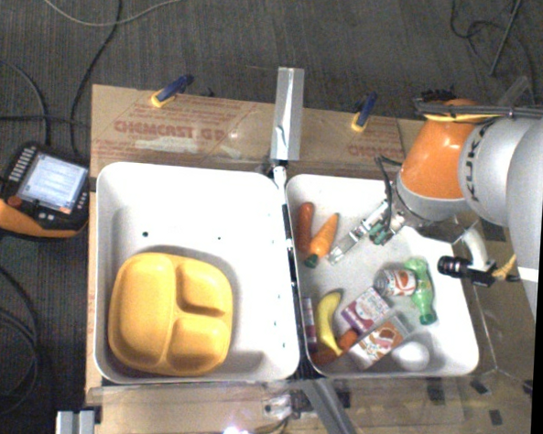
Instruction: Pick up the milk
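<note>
The milk looks like the small white and purple carton (pixel 369 308) lying in the right bin (pixel 455 360), near its front middle. A second carton with orange-red print (pixel 379 341) lies just in front of it. My gripper (pixel 346 244) hangs over the back middle of the right bin, pointing down-left, next to the orange carrot (pixel 324 235). It is well behind the cartons and apart from them. Nothing shows in its grasp.
The right bin also holds a darker carrot (pixel 305 225), a banana (pixel 327 321), a red-topped can (pixel 397 282), a green bottle (pixel 422 290) and a white round object (pixel 413 355). A yellow divided tray (pixel 170 313) sits in the left bin (pixel 117 193).
</note>
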Action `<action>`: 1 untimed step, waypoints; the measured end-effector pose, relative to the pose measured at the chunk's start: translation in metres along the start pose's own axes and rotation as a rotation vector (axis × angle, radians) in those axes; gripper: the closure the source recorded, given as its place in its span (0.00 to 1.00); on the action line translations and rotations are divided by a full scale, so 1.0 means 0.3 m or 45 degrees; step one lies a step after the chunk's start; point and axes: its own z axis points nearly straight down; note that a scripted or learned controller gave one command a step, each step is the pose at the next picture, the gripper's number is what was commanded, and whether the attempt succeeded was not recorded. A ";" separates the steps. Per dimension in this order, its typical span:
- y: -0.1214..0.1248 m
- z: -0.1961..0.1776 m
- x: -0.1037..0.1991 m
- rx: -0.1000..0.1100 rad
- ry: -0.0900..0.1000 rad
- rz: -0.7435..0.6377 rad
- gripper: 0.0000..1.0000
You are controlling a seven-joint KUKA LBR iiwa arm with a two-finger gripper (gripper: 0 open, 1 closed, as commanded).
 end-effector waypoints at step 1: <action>0.024 -0.106 0.137 0.008 0.014 -0.200 0.00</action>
